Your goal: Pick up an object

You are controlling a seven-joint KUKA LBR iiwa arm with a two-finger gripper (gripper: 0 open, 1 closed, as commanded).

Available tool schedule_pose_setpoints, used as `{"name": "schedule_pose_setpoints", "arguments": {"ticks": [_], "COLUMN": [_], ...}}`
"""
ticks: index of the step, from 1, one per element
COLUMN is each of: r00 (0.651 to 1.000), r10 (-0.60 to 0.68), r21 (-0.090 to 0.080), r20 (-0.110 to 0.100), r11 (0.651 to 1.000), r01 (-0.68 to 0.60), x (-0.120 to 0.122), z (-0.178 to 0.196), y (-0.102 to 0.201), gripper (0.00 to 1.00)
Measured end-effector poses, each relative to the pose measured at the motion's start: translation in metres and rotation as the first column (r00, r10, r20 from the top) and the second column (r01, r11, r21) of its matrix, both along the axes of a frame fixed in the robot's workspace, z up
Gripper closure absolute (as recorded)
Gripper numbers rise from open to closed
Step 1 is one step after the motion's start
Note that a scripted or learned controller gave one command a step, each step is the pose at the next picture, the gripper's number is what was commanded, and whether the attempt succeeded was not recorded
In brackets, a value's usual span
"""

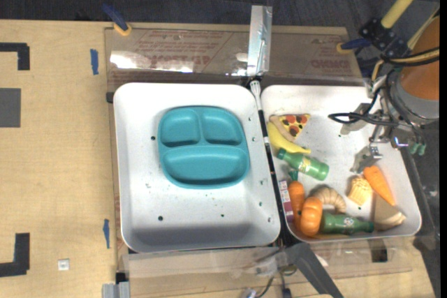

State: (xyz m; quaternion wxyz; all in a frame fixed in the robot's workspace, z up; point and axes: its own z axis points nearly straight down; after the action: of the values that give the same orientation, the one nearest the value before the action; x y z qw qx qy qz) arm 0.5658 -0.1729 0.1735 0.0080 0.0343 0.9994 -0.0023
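Camera view: my gripper (368, 153), jaws unreadable, hangs over the right bin's (334, 100) right edge above a tapered carrot (380, 183).

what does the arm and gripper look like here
The arm is grey with an orange band above the wrist. Black cables loop off the wrist. The gripper is a small metal assembly with thin silvery fingers; finer detail is too small to tell.

Teal divided plate (203, 146) in left bin (133, 171), toy foods in right bin (328, 105), claw (368, 150) above carrot (380, 183)
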Motion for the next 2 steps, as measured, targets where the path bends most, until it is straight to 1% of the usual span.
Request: {"name": "schedule_pose_setpoints", "arguments": {"ticks": [1,2], "r00": [1.0,1.0], "r10": [-0.02,-0.014], "r21": [0.002,-0.004], "r20": [-0.009,0.014], "r11": [1.0,1.0], "r01": [0.02,0.014], "x": [-0.037,-0.029], "z": [-0.07,-0.052], "y": [-0.054,-0.053], "gripper": [0.0,1.0]}}
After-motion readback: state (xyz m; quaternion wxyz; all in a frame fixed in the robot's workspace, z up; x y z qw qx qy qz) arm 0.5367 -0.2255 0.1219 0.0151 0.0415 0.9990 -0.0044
